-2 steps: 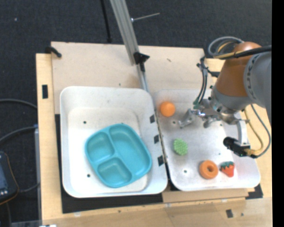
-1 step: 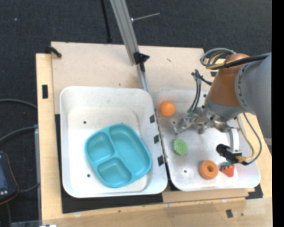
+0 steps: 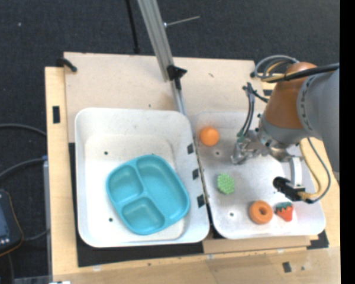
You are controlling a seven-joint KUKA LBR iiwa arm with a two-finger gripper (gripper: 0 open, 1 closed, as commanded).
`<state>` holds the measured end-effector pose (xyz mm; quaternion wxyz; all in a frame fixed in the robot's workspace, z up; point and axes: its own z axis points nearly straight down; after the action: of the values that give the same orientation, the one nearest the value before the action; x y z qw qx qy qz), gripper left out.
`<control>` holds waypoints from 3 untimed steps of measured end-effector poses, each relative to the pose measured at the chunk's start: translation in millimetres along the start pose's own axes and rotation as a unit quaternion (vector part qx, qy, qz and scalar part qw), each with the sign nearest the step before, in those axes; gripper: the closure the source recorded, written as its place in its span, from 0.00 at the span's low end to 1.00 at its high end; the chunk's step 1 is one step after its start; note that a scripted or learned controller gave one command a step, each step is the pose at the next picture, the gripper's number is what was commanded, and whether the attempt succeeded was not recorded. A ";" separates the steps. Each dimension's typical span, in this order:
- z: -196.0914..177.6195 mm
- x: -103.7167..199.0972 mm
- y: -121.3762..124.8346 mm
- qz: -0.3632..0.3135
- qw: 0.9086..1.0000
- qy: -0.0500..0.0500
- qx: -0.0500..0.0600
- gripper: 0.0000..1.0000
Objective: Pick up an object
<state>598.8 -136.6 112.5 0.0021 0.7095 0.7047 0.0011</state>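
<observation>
Two shallow white bins side by side on a bench: left bin at centre-left of the frame, right bin at centre-right. In the left bin, toward its lower middle, a turquoise three-compartment tray, lying flat and slightly turned. In the right bin, four small things, well apart from one another except the last two: an orange ball at the upper left corner, near the divide between bins; a green knobbly piece left of centre; an orange ring-shaped piece low in the bin; just beside it to the right, a small red and green piece. Over the bin's upper middle, the gripper, low near the bin floor, nothing seen between its fingers; open or clenched, cannot tell. Behind it to the right, the orange band and grey arm, with cables looping down over the bin's right side. From the top of the frame, a slanted metal post ending near the gap between bins.
</observation>
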 end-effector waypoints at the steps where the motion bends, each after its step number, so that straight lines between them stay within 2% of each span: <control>1: -54.5 7.9 -2.4 -0.005 1.000 0.000 -0.001 1.00; 2: -117.1 4.0 -6.6 -0.005 1.000 0.000 -0.002 1.00; 3: -123.6 3.0 -5.8 -0.005 1.000 0.000 0.001 1.00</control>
<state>592.5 -133.4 236.1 0.0012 0.7058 0.7084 0.0005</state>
